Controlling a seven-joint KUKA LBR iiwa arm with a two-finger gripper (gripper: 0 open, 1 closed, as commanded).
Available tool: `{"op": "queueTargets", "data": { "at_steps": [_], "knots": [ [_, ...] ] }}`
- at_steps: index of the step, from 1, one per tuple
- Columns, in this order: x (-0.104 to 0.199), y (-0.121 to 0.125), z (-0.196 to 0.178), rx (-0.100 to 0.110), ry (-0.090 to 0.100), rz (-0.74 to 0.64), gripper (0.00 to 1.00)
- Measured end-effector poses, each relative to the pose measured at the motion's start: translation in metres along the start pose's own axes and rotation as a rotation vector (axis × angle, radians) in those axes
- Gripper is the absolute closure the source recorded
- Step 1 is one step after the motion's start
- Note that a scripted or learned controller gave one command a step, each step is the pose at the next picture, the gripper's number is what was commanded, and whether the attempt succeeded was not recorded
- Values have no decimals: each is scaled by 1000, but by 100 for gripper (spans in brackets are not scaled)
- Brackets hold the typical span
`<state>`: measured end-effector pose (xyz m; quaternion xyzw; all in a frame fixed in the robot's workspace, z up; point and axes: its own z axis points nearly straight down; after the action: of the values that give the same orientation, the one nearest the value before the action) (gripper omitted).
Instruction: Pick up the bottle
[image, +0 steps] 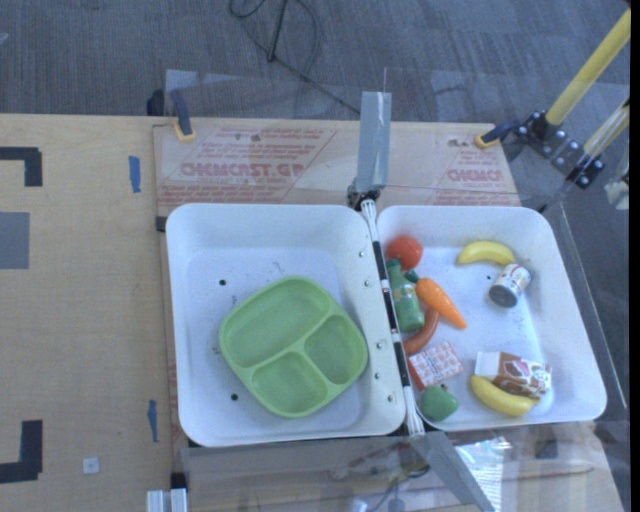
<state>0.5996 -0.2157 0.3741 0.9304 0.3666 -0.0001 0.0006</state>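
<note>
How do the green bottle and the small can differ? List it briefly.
The green bottle is long and narrow; the can is short and stubby. The bottle lies against the right bin's left wall among the tomato and carrot; the can sits apart, below the upper banana. The bottle is green, the can silvery. Both lie in the right bin.

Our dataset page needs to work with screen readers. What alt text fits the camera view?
Two shallow white bins sit side by side on a bench, seen from above. The left bin holds a green divided plate; the right bin holds a green bottle against its left wall beside a carrot, two bananas, a tomato and a small can.
</note>
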Motion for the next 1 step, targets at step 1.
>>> {"op": "queueTargets", "data": {
  "at_steps": [1],
  "knots": [
    [71, -24, -61, 1, 0, 410, 100]
  ]
}}
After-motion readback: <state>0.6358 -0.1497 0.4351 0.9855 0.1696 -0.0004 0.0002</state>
